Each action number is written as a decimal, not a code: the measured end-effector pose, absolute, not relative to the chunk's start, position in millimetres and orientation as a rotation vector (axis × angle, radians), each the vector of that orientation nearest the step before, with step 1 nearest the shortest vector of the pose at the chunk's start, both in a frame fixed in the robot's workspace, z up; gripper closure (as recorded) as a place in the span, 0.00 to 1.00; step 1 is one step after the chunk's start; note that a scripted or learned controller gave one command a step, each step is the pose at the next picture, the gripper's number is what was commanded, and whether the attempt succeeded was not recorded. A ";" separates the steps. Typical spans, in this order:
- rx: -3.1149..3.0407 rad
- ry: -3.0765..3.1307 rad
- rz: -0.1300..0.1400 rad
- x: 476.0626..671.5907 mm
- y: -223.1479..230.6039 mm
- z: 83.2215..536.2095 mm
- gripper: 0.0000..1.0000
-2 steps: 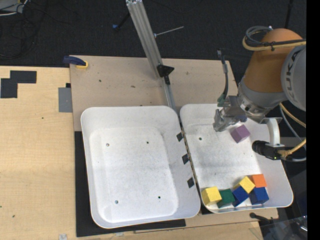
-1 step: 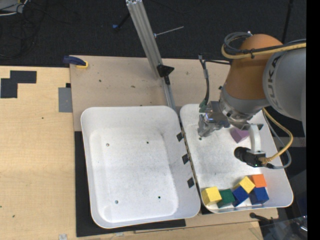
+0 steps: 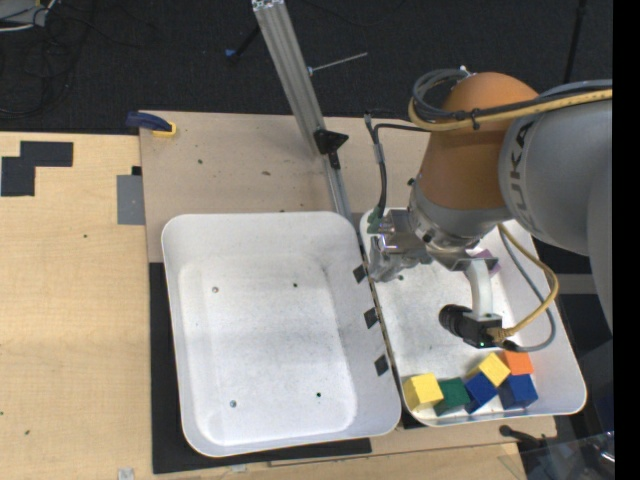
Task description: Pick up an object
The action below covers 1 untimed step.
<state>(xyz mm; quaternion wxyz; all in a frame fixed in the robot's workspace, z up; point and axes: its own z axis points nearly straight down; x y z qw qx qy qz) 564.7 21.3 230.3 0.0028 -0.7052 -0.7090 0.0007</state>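
ok, arm (image 3: 540,168) comes in from the right and hangs over the right bin (image 3: 566,393), orange band (image 3: 478,103) toward the far side. gripper (image 3: 404,250) sits low at the bin's left edge, just beside the divider between the two bins, near the far end of the right bin. most of it is hidden under the wrist, so cannot tell if the claw is open or closed, and nothing can be seen held in it.

task things are a cluster of blocks in the near corner of the right bin, well apart from the gripper: yellow block (image 3: 422,388) at the left, green block (image 3: 452,397) touching it, blue block (image 3: 481,391) next, a second yellow block (image 3: 493,368) just behind that, orange block (image 3: 520,362) and dark blue block (image 3: 518,393) at the right end. they are packed together, several touching.

a black part (image 3: 468,324) with a small green light hangs off the arm just behind the cluster, with a yellow cable (image 3: 540,313) looping by it.

left bin (image 3: 172,243) lies beside the right one on the bench (image 3: 230,163). a metal rail (image 3: 295,78) slants up from the far side between the bins. a blue clamp (image 3: 150,122) sits at the bench's far left corner.
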 end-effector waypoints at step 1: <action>-2.212 -2.222 0.005 551.4 72.4 235.9 1.00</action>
